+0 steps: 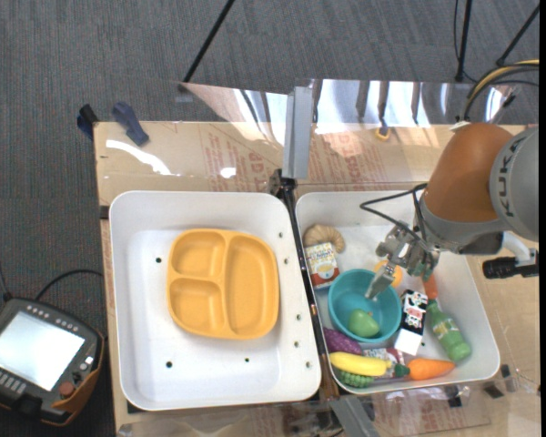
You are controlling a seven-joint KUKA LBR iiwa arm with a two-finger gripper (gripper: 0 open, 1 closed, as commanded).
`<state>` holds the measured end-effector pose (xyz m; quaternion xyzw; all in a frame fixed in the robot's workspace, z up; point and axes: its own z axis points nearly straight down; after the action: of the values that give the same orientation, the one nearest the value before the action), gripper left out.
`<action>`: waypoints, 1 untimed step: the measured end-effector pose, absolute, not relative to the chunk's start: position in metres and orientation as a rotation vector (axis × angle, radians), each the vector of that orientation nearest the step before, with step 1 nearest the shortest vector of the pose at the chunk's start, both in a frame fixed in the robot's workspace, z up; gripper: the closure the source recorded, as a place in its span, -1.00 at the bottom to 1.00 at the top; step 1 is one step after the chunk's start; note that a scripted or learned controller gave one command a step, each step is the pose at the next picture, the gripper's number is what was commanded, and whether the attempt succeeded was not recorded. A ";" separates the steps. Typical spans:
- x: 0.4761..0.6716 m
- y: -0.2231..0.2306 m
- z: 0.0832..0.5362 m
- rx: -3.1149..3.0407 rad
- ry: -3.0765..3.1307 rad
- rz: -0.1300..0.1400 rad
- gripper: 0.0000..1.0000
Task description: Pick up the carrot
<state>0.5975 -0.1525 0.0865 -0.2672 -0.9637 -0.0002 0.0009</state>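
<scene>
Gripper [379,289] hangs over the bowl [364,305], jaws unclear — carrot [429,369] sits beyond, so it may grab wrongly.

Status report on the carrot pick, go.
Gripper above teal bowl, holding nothing visible. Carrot at right bin's near edge, untouched. Green bottle close beside it.

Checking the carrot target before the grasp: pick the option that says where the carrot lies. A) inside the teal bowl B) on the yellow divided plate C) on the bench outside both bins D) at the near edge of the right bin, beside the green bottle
D: the carrot lies at the near edge of the right bin, by the green bottle.
</scene>
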 end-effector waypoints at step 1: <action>0.600 -0.152 0.100 -0.834 -3.032 -0.003 1.00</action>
<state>0.6000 -0.1520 0.1002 -0.2652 -0.9642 -0.0010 -0.0017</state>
